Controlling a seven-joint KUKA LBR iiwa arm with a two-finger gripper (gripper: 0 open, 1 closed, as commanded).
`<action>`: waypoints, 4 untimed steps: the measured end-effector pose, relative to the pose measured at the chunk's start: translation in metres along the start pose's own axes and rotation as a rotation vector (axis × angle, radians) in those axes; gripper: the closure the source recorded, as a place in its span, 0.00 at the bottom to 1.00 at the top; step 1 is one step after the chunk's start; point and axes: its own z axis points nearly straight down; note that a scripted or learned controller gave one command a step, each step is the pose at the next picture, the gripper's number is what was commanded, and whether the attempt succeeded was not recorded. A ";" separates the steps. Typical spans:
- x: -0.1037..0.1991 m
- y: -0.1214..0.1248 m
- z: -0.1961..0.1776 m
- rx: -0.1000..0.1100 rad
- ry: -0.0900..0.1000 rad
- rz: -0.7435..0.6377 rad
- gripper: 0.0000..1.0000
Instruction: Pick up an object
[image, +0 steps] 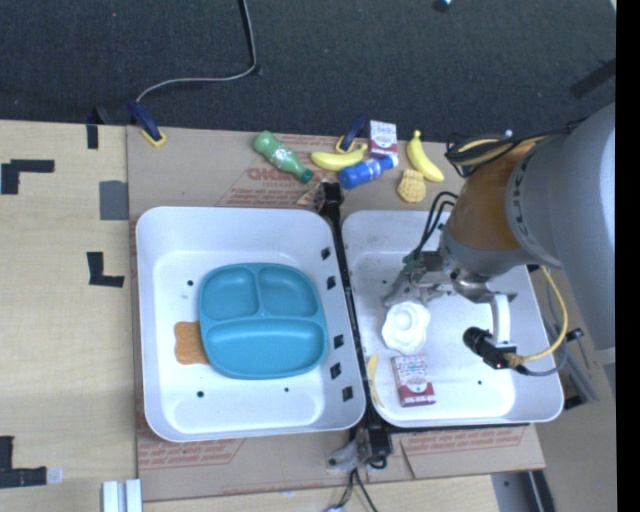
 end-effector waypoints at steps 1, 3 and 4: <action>0.081 -0.027 -0.090 0.002 0.004 -0.004 1.00; 0.048 0.032 -0.142 0.002 0.001 -0.001 0.00; 0.012 0.020 -0.015 0.009 0.003 0.000 0.00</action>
